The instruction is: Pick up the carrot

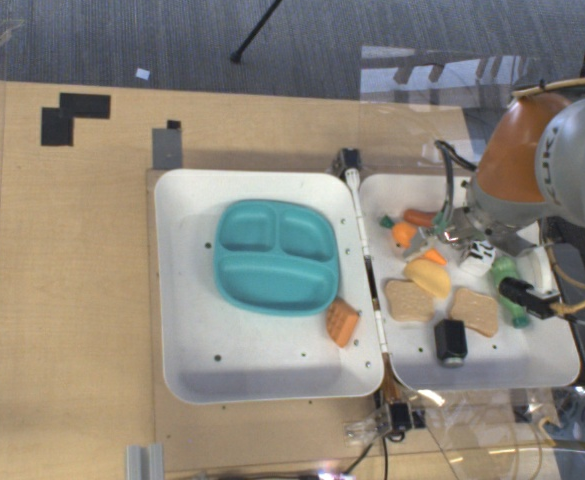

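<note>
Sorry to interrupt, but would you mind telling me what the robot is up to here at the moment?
The grey arm reaches in from the right over the right bin, its tool low at the back, close beside the carrot, which lies on the bin floor. Nothing shows between its fingers, so the carrot is not picked up yet. Two bread slices, a yellow piece, a dark can and a green item lie nearby. In the left bin sit a teal divided plate and an orange piece.

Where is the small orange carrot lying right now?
The small orange carrot lies in the right white bin, near its upper-left corner, just left of the gripper.
</note>
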### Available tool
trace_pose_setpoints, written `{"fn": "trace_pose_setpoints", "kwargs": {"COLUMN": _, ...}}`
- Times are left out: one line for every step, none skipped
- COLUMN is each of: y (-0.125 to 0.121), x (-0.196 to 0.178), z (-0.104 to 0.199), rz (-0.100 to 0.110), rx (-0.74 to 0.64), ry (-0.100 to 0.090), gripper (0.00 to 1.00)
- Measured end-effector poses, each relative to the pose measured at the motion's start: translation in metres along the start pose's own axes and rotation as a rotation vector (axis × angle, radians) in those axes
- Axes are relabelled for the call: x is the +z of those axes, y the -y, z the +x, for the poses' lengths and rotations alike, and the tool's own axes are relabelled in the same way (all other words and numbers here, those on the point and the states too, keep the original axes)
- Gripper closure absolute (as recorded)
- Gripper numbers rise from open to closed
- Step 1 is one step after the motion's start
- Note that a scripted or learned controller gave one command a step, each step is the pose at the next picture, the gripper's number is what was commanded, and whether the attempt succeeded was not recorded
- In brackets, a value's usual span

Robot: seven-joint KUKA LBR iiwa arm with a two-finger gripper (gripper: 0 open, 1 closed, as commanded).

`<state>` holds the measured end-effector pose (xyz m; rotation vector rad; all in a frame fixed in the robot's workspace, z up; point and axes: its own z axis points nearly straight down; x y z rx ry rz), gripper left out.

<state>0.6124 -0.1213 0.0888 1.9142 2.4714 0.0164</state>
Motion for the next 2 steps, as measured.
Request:
{"fn": "trace_pose_setpoints", "kwargs": {"y": -0.003, "x": -0.013, "z": 0.001, "rz": -0.005, "rx": -0.005, "ry": 0.000, "gripper": 1.00}}
{"fn": "trace_pose_setpoints", "kwargs": {"y": -0.029, "x": -0.099, "z": 0.056, "rz": 0.005, "rx": 0.228, "ry": -0.003, "gripper": 1.00}}
